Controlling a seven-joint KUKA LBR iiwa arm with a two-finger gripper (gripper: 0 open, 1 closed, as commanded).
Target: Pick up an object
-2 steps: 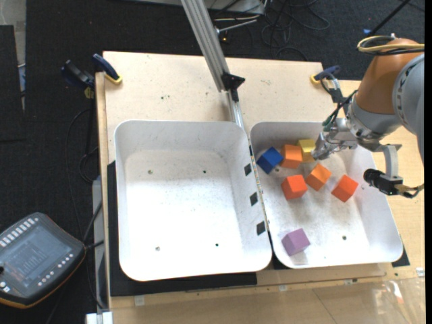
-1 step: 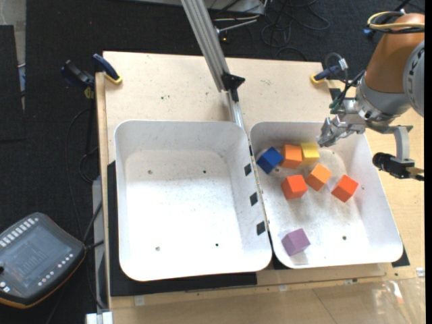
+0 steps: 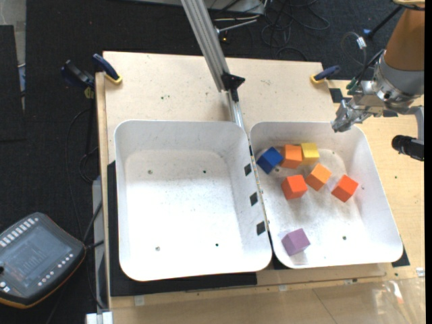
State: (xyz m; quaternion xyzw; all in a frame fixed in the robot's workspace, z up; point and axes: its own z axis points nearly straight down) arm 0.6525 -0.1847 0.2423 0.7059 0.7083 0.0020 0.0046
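The right bin (image 3: 378, 211) holds several small cubes. A blue cube (image 3: 270, 159), an orange cube (image 3: 293, 155) and a yellow cube (image 3: 310, 152) sit in a row near its far left. Two orange cubes (image 3: 320, 176) and a red-orange one (image 3: 293, 186) lie in the middle, with another red-orange cube (image 3: 345, 187) to their right. A purple cube (image 3: 295, 241) rests near the front. My gripper (image 3: 342, 123) hangs over the bin's far right rim, above and apart from the cubes, with nothing seen in it.
The left bin (image 3: 135, 181) stands beside the right one. A slanted metal pole (image 3: 206, 32) rises from the back between the bins. Clamps (image 3: 104, 67) sit at the bench's far corners. A teach pendant (image 3: 34, 258) lies at the lower left.
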